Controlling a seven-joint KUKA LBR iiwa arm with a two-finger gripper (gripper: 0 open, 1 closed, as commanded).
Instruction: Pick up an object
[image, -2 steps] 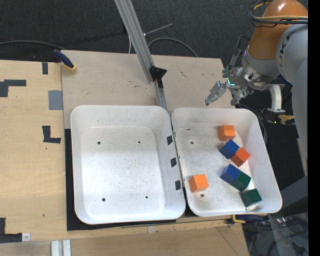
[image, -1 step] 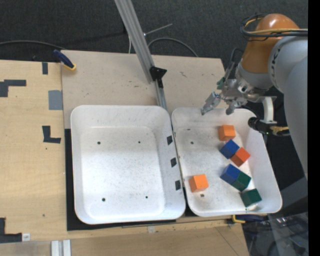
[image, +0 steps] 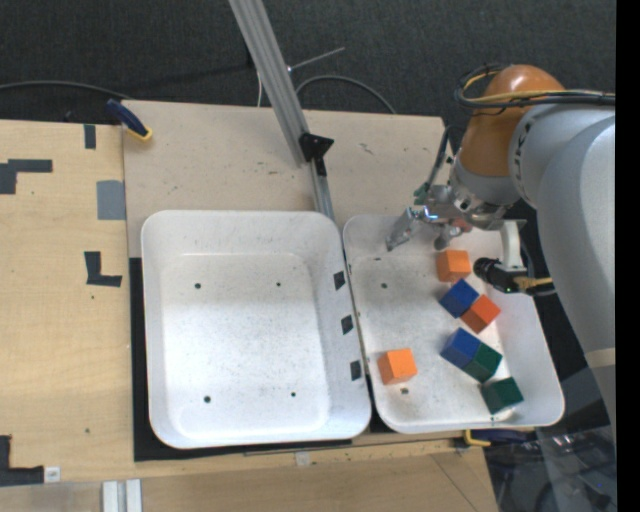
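My gripper (image: 420, 236) hangs over the far end of the right bin (image: 415, 405), its fingers (image: 398, 236) spread open with nothing between them. Just to its right and nearer the camera sits an orange block (image: 453, 264). Below that cluster a blue block (image: 459, 297), an orange-red block (image: 481, 312), a second blue block (image: 462, 347), a dark green block (image: 487, 362) and a green block (image: 501, 394). Another orange block (image: 397, 365) lies apart near the bin's left wall.
The left bin (image: 160, 300) stands beside the right one, their rims touching. A slanted metal pole (image: 290, 100) ends at a black bracket near the bins' far corners. The arm's grey body (image: 575, 180) overhangs the right bin's right side.
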